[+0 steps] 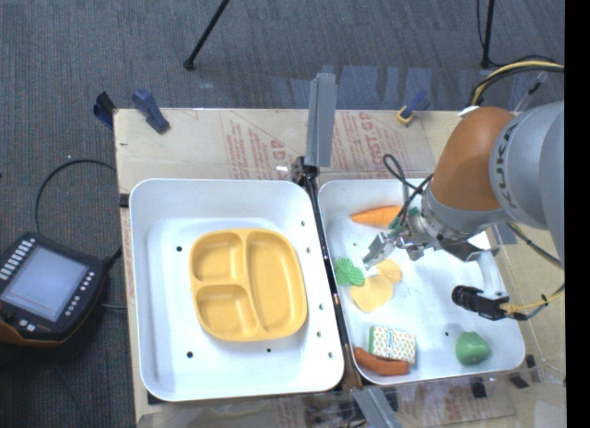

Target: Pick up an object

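While my end effector (pixel 380 253) hangs released right above the yellow slice (pixel 373 293), the green leaf (pixel 349 273) just left could get nudged or pinched instead, I reckon.

— What sort of place is this?
— A robotics lab: grey carpet (pixel 74 39), tripod legs (pixel 217 16) at the top of the frame, a teach pendant (pixel 44 288) on the floor lower left, clamps (pixel 149 111) on the table (pixel 230 136).
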{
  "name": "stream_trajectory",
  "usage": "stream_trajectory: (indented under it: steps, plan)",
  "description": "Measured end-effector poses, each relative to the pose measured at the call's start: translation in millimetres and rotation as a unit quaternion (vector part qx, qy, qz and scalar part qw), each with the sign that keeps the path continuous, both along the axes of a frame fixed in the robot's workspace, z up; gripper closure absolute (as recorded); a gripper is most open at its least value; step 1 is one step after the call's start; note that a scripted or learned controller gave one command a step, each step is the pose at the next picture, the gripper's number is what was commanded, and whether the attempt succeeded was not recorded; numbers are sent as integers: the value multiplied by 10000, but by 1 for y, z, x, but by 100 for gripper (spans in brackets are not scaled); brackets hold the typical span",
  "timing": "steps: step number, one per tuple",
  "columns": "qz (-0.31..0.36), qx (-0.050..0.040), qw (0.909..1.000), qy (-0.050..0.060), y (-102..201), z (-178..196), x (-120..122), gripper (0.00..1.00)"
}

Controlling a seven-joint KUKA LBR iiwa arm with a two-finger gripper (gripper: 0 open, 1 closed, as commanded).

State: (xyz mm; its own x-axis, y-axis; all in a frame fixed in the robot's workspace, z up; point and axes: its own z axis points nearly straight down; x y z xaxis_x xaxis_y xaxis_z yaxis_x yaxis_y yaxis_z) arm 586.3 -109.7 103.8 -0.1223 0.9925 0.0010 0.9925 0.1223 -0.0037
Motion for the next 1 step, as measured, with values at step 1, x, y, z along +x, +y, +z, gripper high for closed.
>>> stream_trajectory:
  steps: [1]
  plan:
    - [785, 8, 9969, -6, 8, -17, -36, 0]
